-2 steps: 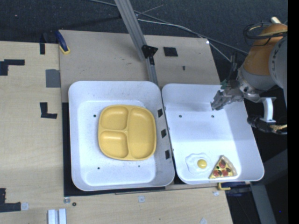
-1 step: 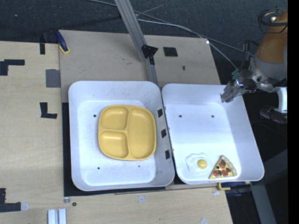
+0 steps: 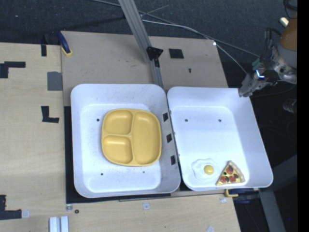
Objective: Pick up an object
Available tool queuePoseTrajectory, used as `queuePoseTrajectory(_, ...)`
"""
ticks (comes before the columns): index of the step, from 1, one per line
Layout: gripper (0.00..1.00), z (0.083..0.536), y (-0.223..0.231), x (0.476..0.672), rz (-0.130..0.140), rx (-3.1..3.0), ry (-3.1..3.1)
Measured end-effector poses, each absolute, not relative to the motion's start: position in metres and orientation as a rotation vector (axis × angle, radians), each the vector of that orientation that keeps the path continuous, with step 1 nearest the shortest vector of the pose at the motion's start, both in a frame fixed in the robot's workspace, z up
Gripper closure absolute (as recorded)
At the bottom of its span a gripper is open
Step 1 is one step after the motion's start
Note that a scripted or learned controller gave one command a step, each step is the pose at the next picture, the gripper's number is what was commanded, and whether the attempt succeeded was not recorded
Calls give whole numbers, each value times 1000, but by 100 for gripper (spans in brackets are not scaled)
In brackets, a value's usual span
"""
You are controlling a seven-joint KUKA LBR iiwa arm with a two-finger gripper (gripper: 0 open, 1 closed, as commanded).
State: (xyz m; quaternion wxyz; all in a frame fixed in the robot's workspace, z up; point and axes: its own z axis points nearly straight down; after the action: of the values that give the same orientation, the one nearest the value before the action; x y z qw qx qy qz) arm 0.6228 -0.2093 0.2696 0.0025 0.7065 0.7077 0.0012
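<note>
Toy food is what the right-hand bin (image 3: 241, 124) offers for picking: a fried egg (image 3: 204, 168) and a pizza slice (image 3: 231, 173) lie just beside each other in its lower right corner, close against the near wall, with the bin's bare floor stretching away toward the top of the frame. Both pieces are flat and low, so a grasp would probably need a straight descent, and the nearby wall may leave little room for it.

In the left-hand bin (image 3: 84, 129) a yellow divided plate (image 3: 131, 137) sits near the middle, its three compartments facing up. It is broad and shallow, likely a harder thing to pinch than the small toys.

At the upper right of the frame the gripper (image 3: 251, 85) hangs over the far right corner of the right-hand bin, well apart from the egg and the slice. Nothing shows between its tips, but they are too small and blurred to tell whether they are spread or closed. Judging by this, the pick has not begun; the arm (image 3: 289, 42) seems parked at the edge, keeping the view of both bins clear.

Strips of dark tape (image 3: 48, 114) mark the surface (image 3: 29, 168) at the left.
</note>
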Motion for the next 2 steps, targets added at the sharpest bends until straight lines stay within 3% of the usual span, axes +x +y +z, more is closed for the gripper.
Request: queuePoseTrajectory(2,100,272,-111,584,-2,2218,2228)
